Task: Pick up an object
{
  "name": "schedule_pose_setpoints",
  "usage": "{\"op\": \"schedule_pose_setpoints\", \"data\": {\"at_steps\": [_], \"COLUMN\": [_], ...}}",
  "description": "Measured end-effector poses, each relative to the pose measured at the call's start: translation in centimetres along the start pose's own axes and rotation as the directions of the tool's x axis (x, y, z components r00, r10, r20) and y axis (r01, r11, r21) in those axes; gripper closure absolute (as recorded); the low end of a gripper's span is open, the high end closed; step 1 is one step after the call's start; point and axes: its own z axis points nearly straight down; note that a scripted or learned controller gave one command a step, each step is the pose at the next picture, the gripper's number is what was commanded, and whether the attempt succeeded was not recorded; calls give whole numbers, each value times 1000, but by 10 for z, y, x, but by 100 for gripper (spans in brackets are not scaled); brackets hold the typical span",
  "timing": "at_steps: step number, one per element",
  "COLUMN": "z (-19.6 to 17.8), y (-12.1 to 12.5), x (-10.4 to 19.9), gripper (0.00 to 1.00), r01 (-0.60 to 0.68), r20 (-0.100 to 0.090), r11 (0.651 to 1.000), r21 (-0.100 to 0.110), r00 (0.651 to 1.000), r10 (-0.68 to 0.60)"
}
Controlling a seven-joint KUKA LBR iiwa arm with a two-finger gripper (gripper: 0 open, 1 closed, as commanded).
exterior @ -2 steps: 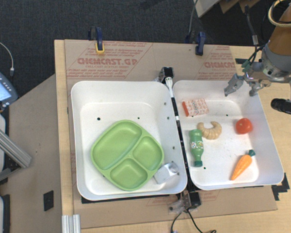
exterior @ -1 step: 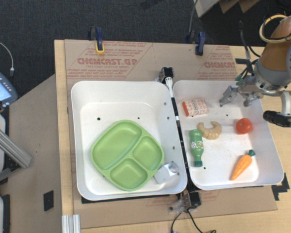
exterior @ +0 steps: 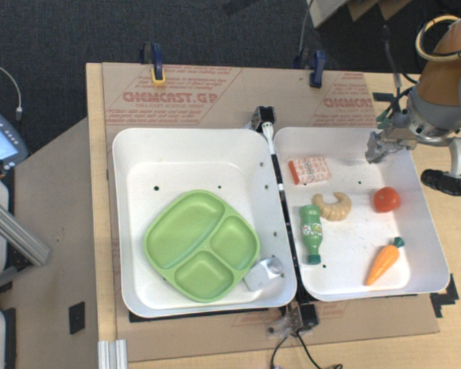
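Observation:
The right bin (exterior: 346,283) holds a red-and-white snack packet (exterior: 310,170), a tan croissant (exterior: 333,205), a green bottle (exterior: 311,234), a red tomato (exterior: 386,199) and an orange carrot (exterior: 384,261). My gripper (exterior: 379,149) hangs over the bin's far right corner, above and slightly left of the tomato and to the right of the packet. Nothing shows between its fingers. The grey arm with its orange band (exterior: 444,75) comes in from the upper right.
The left bin (exterior: 131,160) carries a green divided plate (exterior: 202,244) and a small clear-grey object (exterior: 263,273) at its near right corner. A black divider (exterior: 275,171) runs between the bins. Two blue clamps (exterior: 157,58) hold the cardboard at the back.

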Motion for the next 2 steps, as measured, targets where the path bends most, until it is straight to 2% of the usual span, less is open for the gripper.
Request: {"op": "schedule_pose_setpoints", "data": {"at_steps": [1, 2], "z": [-61, -123], "y": [-6, 0], "x": [-4, -12], "gripper": [100, 100], "r01": [-1, 0], "r20": [1, 2], "r11": [1000, 1000], "r21": [-5, -6], "r00": [1000, 1000], "r10": [1, 0]}}
